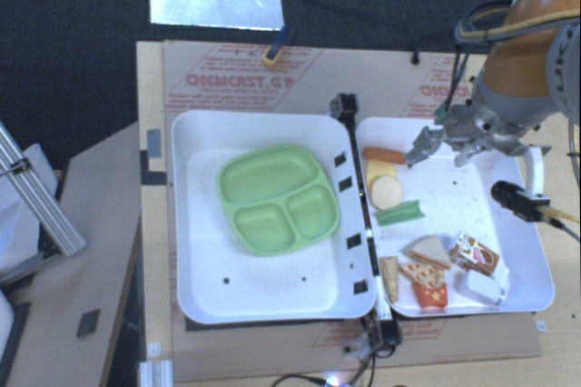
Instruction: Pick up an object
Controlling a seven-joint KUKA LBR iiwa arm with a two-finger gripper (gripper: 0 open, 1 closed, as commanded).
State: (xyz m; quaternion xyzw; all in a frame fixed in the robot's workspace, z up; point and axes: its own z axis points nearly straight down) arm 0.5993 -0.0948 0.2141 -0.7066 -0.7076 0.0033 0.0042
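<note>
The gripper (pixel 445 146) hung above the far part of the right bin (pixel 522 235), its two grey fingers (pixel 420 148) spread wide apart with nothing between them, one tip just beyond the orange carrot-like piece (pixel 384 155). That piece lay near the bin's far left corner, a smooth tapered stick with its long axis running roughly left to right across the view, close to the divider between the bins. Just nearer the camera sat a pale round disc (pixel 387 191), matte and cream-coloured, and beside it a green pod-shaped piece (pixel 399 213) whose length ran left to right with a slight upward slant toward the right. Toward the near edge of the same bin lay a cluster of toy foods: a triangular sandwich slice (pixel 428 250) with a tan crust, a red carton of fries (pixel 432 292), a slim cone-like piece (pixel 389 277) pointing toward the near rim, a small printed box (pixel 477 254) and a plain white block (pixel 483 287). The left bin (pixel 204 285) held a light green plastic tray (pixel 277 198) with three rounded compartments, set at a slight turn to the bin's walls. Both bins were shallow, glossy white with rounded corners.
</note>
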